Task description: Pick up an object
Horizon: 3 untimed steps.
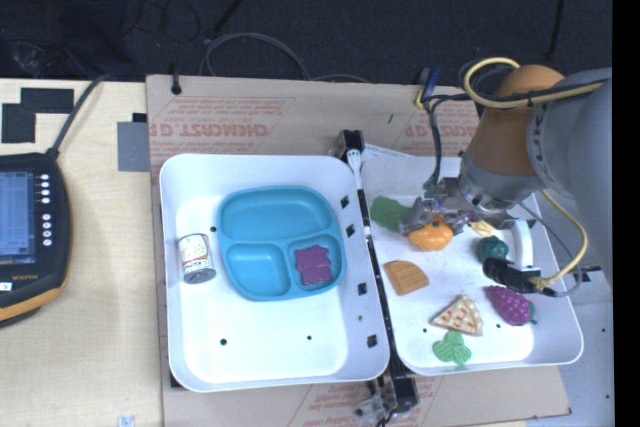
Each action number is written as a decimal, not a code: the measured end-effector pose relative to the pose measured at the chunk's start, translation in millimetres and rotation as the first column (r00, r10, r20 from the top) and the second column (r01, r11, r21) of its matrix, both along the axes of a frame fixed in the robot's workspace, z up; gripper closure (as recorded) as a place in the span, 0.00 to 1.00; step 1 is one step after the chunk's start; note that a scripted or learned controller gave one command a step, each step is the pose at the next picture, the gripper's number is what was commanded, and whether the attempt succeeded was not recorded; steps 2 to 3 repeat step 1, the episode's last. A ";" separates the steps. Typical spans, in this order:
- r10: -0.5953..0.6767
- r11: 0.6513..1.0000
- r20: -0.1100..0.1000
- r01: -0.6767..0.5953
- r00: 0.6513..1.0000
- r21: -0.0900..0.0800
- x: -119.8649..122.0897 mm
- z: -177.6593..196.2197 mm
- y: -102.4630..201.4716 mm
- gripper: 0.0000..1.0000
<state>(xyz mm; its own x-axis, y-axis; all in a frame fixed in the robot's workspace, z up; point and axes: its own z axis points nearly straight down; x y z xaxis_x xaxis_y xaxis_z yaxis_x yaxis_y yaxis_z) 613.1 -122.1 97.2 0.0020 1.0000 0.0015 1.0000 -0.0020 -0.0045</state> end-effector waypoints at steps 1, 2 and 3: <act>0.009 1.000 0.013 -0.009 1.000 0.002 -16.7 116.6 71.7 1.00; 0.009 1.000 0.013 -0.009 1.000 0.002 -16.7 116.6 71.7 1.00; 0.009 1.000 0.013 -0.009 1.000 0.002 -16.7 116.6 71.7 1.00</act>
